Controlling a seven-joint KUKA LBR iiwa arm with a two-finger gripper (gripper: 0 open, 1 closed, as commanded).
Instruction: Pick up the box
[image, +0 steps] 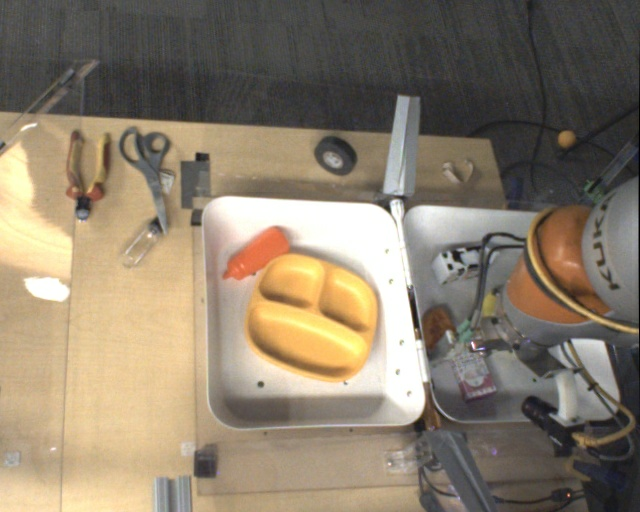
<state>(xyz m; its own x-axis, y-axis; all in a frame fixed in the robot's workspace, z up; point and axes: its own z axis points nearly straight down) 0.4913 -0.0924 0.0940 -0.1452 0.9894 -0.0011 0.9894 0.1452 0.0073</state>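
A small pinkish box (474, 378) lies near the front left corner of the right bin (450, 230). My gripper (468, 345) hangs directly over the box's far end, reaching down from the grey and orange arm (560, 270) on the right. The gripper's lower part merges with the box's top edge, so I cannot make out whether they touch.
A brown lump (437, 326) lies just left of the gripper by the bin's wall, and a white spotted item (455, 263) sits farther back. The left bin (225, 330) holds a yellow divided tray (312, 315) and an orange bottle (256, 252). Scissors (150, 170), pliers (83, 170) and a tape roll (335, 154) lie on the bench.
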